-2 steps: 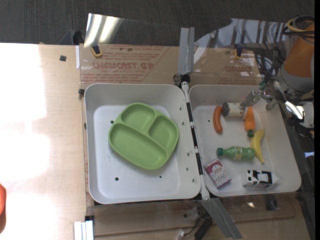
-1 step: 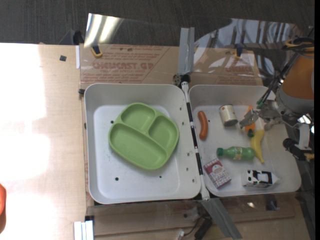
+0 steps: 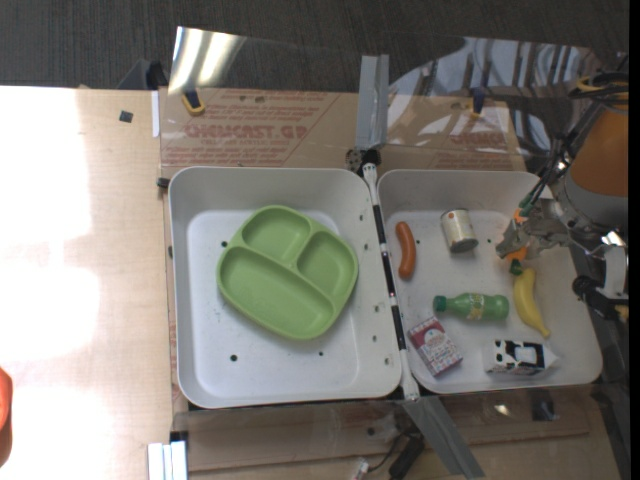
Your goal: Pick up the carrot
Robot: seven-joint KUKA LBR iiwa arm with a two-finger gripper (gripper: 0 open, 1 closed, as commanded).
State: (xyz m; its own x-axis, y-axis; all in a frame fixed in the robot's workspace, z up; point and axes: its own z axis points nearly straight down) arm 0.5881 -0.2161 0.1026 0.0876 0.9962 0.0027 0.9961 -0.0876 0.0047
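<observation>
Camera view: I look down at a slant on the bench (image 3: 70,228) with its two white bins side by side.
Arm: the grey arm with its orange band (image 3: 606,158) reaches in from the right, over the right bin's far right corner.
End effector: the end effector (image 3: 522,234) hangs low by the right bin's right wall. I cannot tell whether it is spread or pressed together, because the wrist hardware covers it from my angle.
Carrot: I see a small orange piece with a bit of green, the carrot (image 3: 514,257), directly under the end effector and near the right wall. I cannot tell whether it is gripped or only lying beneath.
Right bin: the right bin (image 3: 470,176) also carries a banana (image 3: 530,304) just in front of the carrot, a metal can (image 3: 459,231) towards the far edge, a sausage (image 3: 405,249) close to the left wall, and a green bottle (image 3: 472,307) lying on its side in the middle.
Near edge of right bin: a red carton (image 3: 435,346) sits near the left corner, and a black and white carton (image 3: 520,357) near the right corner.
Left bin: the left bin (image 3: 260,175) carries a green divided plate (image 3: 288,271) at its middle.
Behind the bins: a sheet of printed cardboard (image 3: 250,128) runs along their far edges.
</observation>
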